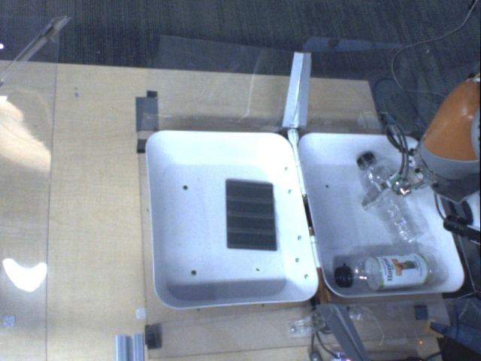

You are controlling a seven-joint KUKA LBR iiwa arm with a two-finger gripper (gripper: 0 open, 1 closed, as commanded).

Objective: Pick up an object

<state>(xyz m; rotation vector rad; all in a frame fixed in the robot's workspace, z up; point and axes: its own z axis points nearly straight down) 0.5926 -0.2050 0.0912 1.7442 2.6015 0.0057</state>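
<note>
Bottle (383, 271) lies on its side at front wall of right bin (325, 201), black cap twd left bin (169, 201). Behind it, over same bin's back half, my jaws (391, 183) w/ a clear bottle (372, 177) by them; can't tell if gripped. Dark pad (251, 213) mid left bin.

The left bin (173, 201) lies open from above except for a dark ribbed pad (251, 213) at its centre. In the right bin (331, 201), a clear bottle (383, 271) blocks the near edge.
</note>
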